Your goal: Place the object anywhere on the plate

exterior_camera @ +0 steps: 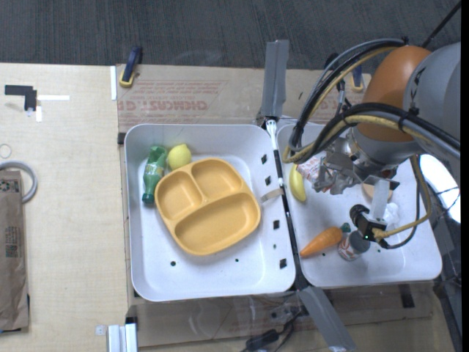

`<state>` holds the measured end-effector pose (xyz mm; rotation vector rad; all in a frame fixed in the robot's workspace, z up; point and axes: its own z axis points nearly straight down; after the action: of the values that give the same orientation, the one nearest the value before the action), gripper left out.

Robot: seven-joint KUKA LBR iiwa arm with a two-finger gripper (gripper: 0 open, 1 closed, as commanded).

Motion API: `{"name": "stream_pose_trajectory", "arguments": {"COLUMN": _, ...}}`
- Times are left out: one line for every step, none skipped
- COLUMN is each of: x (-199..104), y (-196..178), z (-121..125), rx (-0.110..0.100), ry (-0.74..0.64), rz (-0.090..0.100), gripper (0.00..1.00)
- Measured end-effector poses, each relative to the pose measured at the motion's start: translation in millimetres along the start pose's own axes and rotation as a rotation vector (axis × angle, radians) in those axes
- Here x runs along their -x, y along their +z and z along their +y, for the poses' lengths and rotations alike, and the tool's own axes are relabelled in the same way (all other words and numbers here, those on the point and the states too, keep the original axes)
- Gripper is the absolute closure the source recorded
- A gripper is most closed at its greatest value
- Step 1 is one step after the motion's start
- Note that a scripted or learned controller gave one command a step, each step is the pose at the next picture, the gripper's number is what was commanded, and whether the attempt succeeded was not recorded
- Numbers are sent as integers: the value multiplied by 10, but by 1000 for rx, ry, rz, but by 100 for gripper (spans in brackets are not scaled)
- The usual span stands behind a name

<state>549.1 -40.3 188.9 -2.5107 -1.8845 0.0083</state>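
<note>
A yellow divided plate [209,205] lies in the left bin [146,270]. Against the plate's far-left rim rest a green bottle [152,171] and a yellow lemon [179,155]. My gripper [329,180] hangs low over the far-left part of the right bin [410,270], beside a crumpled wrapper [311,169] and just right of a yellow banana [297,184]. An orange carrot [321,242] and a small bottle [352,247] lie nearer the front of that bin. I see nothing held.
The arm and its cables cover the right bin's far half. A white piece [387,210] sits under the cable loop. A grey divider post [275,79] stands between the bins. A paper bag [12,248] lies at the bench's left edge.
</note>
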Motion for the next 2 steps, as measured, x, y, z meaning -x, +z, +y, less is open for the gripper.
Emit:
{"name": "stream_pose_trajectory", "arguments": {"x": 182, "y": 0, "z": -501, "rx": -1, "ry": -133, "rz": 0, "gripper": 100}}
{"name": "stream_pose_trajectory", "arguments": {"x": -243, "y": 7, "z": -823, "rx": -2, "ry": 95, "rz": -1, "gripper": 100}}
